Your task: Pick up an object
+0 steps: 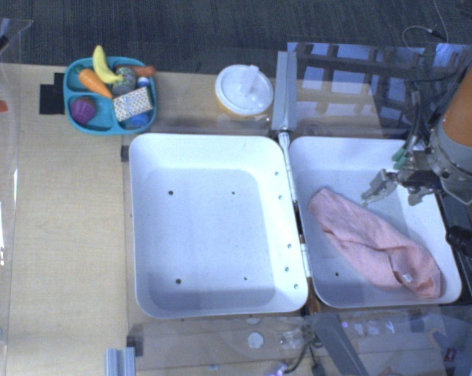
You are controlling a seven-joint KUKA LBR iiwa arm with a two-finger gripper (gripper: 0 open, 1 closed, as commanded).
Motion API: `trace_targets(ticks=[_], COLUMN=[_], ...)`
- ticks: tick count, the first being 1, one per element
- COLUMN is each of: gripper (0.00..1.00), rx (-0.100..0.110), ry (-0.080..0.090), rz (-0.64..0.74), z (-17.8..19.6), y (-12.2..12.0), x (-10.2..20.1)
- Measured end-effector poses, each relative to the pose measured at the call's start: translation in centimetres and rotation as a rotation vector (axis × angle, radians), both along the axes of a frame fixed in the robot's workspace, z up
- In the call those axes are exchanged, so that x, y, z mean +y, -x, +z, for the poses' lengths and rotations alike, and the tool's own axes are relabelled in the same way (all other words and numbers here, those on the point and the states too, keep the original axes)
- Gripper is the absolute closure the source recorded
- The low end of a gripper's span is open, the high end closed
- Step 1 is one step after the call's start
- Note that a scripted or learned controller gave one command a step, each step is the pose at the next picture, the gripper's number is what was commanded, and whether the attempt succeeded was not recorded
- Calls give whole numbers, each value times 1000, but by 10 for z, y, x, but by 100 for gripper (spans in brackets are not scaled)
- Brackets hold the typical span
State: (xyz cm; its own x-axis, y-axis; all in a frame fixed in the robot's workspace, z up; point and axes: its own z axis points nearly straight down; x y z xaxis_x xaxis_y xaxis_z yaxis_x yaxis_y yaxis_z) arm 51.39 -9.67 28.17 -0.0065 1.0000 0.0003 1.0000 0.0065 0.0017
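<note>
Operator, your stock on the desk (pixel 63 233), left to right:

1. Black block (pixel 52 98), far left, touching the left side of the tray.
2. Blue divided tray (pixel 96 126), far left corner. You see in it a banana (pixel 103 66), a carrot (pixel 94 81), a purple piece (pixel 83 110) and a speckled packet (pixel 134 103).
3. White lidded container (pixel 245 90) with a yellow rim, just beyond the left bin's far right corner.
4. Left white bin (pixel 208 222), shallow, with a few dark dots on its floor.
5. Right white bin (pixel 330 288), touching the left one along its side.
6. Pink cloth (pixel 369 240), crumpled, lying slantwise across the right bin from centre to the near right corner.
7. Claw (pixel 397 186), over the far right part of the right bin, just beyond the cloth. Its fingers stand apart and you see nothing between them.
</note>
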Motion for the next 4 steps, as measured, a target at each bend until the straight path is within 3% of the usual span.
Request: trace_targets(ticks=[1, 2, 3, 4], gripper=[0, 0, 0, 0], rx=[1, -5, -12, -18], ry=[0, 1, 4, 5], rz=[65, 11, 78, 175], z=[-90, -192, -191, -191], y=[-38, -86, -22, 6], x=[-44, -2, -32, 4])
